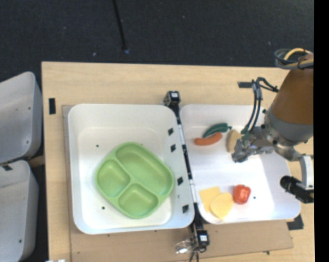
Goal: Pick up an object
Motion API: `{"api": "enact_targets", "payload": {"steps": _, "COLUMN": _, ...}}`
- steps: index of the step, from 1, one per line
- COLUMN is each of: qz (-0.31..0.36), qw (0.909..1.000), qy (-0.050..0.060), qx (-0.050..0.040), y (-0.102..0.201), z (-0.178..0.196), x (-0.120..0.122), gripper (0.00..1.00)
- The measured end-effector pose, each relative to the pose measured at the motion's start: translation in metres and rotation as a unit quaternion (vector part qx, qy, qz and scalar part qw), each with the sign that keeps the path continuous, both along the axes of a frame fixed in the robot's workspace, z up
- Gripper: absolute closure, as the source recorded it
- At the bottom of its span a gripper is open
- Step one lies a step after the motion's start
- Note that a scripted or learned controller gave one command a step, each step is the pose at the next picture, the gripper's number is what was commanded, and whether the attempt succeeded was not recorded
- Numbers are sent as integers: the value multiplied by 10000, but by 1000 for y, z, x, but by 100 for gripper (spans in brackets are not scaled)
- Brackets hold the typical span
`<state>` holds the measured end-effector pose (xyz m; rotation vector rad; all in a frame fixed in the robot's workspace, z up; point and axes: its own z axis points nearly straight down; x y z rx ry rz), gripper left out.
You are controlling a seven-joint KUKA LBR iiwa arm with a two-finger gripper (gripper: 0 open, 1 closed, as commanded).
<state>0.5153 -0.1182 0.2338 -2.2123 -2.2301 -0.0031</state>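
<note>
The gripper (241,150) hung low in the right bin (273,203), its grip impossible to judge, just beside the beige piece (232,140), probably its target, with carrot (207,141), red pepper (241,194) and green tray (133,179) farther off.

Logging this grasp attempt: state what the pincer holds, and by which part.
Cannot be told. The pincer sits low in the right bin beside a tan item; nothing shows between its tips.
</note>
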Motion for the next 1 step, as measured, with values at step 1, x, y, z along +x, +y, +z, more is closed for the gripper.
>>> {"api": "enact_targets", "payload": {"steps": 1, "qz": -5, "qw": 10000, "qy": -3, "qx": -6, "y": 48, "z": -9, "x": 20, "gripper": 100}}
